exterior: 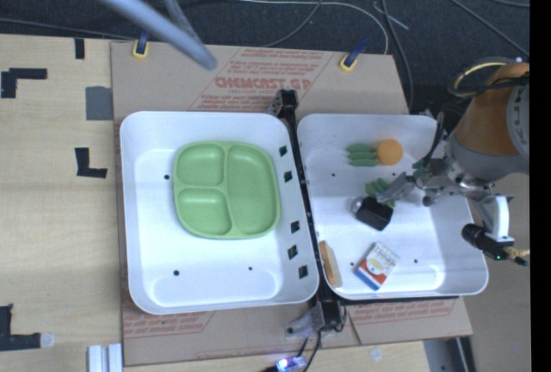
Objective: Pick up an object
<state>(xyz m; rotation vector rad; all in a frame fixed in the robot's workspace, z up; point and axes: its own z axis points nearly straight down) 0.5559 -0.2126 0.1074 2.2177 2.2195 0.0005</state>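
Note:
My gripper reaches in from the right and hangs low over the middle of the right bin. Its dark tip is right beside a small green object, which lies just above it in the view. A toy carrot, orange with a green top, rests farther back in the same bin. A small blue, white and red box sits toward the bin's front. A tan stick-shaped item lies along the bin's left wall. I see nothing clearly held.
The left bin holds a green divided plate. A black divider runs between the bins. Cables trail across the dark floor behind the bench. The arm's grey and orange wrist stands over the right bin's right rim.

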